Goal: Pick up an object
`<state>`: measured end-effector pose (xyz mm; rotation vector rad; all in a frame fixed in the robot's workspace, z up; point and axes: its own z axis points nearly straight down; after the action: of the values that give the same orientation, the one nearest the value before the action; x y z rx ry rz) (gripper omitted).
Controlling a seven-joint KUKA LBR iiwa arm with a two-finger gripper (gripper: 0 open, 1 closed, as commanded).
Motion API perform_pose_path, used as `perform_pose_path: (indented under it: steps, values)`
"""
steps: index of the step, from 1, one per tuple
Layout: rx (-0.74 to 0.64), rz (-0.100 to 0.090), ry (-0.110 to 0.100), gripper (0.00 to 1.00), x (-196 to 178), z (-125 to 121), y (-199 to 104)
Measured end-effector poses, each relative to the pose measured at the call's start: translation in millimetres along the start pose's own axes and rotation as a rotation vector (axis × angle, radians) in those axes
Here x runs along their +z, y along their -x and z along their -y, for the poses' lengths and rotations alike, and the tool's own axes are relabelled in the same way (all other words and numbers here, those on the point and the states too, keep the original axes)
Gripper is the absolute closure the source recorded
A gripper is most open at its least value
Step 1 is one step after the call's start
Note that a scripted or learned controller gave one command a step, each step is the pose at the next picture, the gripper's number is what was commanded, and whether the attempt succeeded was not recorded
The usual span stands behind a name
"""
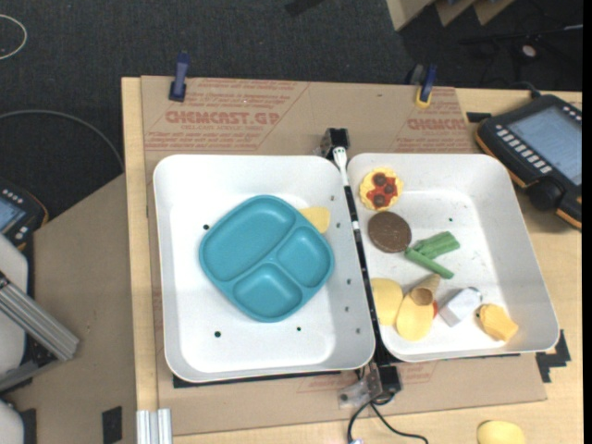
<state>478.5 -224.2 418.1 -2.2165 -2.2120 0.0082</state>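
Dark carpet floor [83, 35] w/ cardboard-topped bench [277, 109].

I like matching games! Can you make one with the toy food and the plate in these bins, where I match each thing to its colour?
Things:
1. divided plate in the left bin
2. round cookie
3. bean pod
4. little pizza

Colours:
A. green
B. yellow with red spots
C. blue-green
D. brown

Right pairs: 1-C, 2-D, 3-A, 4-B
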Motion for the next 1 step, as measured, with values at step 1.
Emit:
perform_pose_path:
  steps: [1]
  values:
    - [-0.006,0.009,0.027,1.0,-124.8,0.1,-33.9]
